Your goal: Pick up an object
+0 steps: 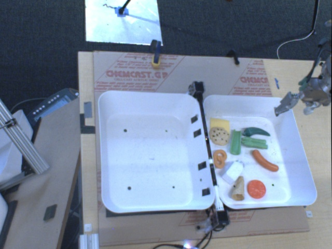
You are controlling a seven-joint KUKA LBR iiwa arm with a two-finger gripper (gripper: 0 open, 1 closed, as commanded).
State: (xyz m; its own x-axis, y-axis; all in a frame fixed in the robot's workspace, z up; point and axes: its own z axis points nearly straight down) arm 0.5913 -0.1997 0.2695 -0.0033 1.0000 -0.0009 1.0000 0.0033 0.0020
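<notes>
Because the left shallow white plastic bin [150,149] holds no toys, every candidate sits in the right shallow white plastic bin [298,139]: going rightwards, a round speckled cookie [219,135], a glossy orange pretzel ring [220,157], a smooth green bean pod [236,141], a flat red tomato disc [256,189], then a glossy orange sausage [265,160], its long axis running ten to four o'clock. The grey two-finger gripper [303,98] hovers at the bin's two o'clock corner, holding nothing; its finger spacing I cannot tell. The sausage lies toward seven o'clock from it.

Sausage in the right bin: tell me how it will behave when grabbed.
The sausage looks smooth and rounded, so it may roll or slip under a push. It lies apart from the tomato, leaving room for fingers. It seems a light toy.
</notes>
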